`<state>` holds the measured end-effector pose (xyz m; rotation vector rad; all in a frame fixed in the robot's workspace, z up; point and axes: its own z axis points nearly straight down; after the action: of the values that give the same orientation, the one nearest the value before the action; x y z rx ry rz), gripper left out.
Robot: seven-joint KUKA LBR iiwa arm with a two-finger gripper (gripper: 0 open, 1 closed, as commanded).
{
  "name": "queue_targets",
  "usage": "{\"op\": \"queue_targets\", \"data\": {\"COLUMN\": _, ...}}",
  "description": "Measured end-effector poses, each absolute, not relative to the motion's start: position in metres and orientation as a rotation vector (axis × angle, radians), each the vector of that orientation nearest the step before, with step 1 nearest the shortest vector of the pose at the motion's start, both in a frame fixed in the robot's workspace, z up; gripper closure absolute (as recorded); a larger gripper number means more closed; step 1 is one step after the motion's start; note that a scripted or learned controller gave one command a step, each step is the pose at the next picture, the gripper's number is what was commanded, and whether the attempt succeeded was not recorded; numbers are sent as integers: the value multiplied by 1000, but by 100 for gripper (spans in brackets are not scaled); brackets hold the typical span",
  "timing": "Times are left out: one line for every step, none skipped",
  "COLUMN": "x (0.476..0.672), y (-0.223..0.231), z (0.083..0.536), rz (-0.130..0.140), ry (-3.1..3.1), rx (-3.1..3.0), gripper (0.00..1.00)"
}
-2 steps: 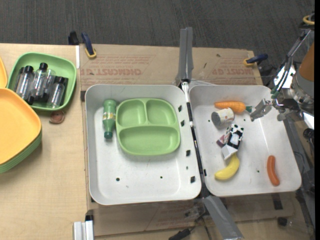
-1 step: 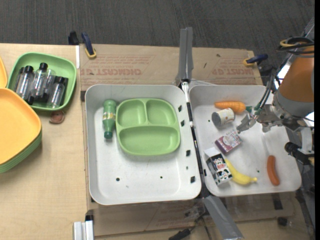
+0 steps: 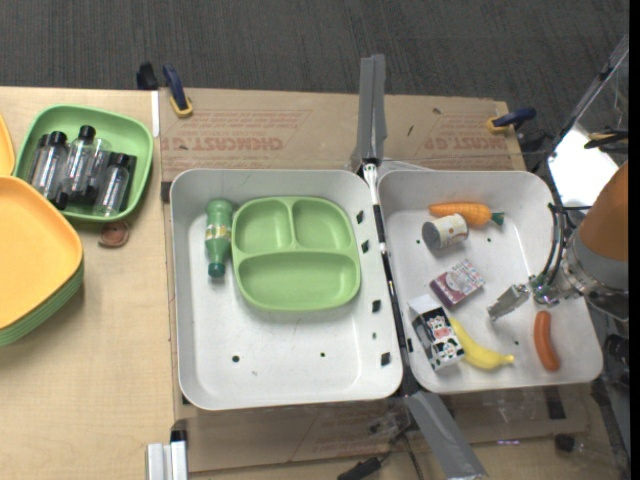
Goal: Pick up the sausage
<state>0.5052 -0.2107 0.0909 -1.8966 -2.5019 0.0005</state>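
I see the sausage (image 3: 544, 340) lying in the right bin (image 3: 520, 186), close to that bin's right wall and toward its near corner. It is roughly lengthwise front to back and rests on the bin floor with nothing touching it.

The gripper (image 3: 510, 301) sits low over the right bin, just up and to the left of the sausage, near it but apart. The arm (image 3: 610, 223) enters from the right edge above it. I cannot tell from this view whether the gripper is released or clenched; nothing is visibly held in it.

Other contents of the right bin: a carrot (image 3: 461, 211) near the far wall, a small white cup (image 3: 444, 231) on its side just below the carrot, a small purple box (image 3: 457, 283) near the centre, a banana (image 3: 476, 351) toward the near wall, and a printed box (image 3: 435, 337) touching the banana's left end.

The left bin (image 3: 200, 368) carries a green divided plate (image 3: 295, 253) with a green bottle (image 3: 218, 236) just beside its left edge.

On the table (image 3: 90, 368) to the left stand a green tray of dark vials (image 3: 82, 164) and a stack of orange plates (image 3: 32, 263).
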Motion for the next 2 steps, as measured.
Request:
{"op": "queue_targets", "data": {"x": 479, "y": -216, "z": 91, "rz": -10, "ry": -2429, "rx": -1981, "gripper": 0}}
{"op": "queue_targets", "data": {"x": 480, "y": -218, "z": 100, "rz": -6, "ry": -2427, "rx": -1990, "gripper": 100}}
